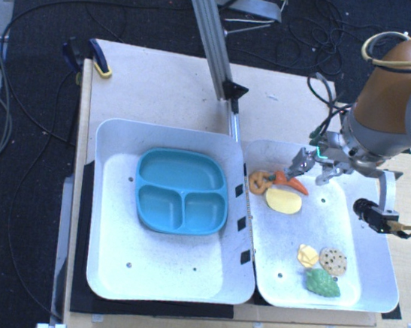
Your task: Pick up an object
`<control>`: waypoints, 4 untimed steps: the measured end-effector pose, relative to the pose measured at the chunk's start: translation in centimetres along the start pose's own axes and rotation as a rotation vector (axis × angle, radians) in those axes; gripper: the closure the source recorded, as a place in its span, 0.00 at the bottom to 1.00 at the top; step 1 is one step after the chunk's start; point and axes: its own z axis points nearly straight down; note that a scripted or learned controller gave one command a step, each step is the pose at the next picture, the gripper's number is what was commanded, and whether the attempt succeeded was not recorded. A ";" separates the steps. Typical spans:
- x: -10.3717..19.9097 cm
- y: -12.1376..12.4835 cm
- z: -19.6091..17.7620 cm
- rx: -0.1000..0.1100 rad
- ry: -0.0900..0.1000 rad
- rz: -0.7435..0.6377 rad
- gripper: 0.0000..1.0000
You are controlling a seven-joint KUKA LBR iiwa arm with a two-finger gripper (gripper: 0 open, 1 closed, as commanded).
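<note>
Camera view has the end effector (310, 167) low over the far left part of the right bin (371, 277), its two fingers spread apart with nothing between them. Just beside its tips lies an orange carrot (291, 183), touching a brown pretzel (261, 181) and a yellow potato-like piece (283, 201). Nearer the front of that bin sit a small yellow piece (308, 255), a cookie (333, 261) and a green leafy piece (323, 283), close together. The left bin (101, 258) holds a blue divided tray (182, 192). Both bins rest on the bench (156, 84).
</note>
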 end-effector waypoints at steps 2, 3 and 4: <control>-0.4 0.2 4.3 0.001 -0.001 0.002 0.00; 0.5 -0.4 9.8 0.003 0.000 0.002 0.00; 0.4 -0.2 12.2 -0.008 -0.004 0.002 0.00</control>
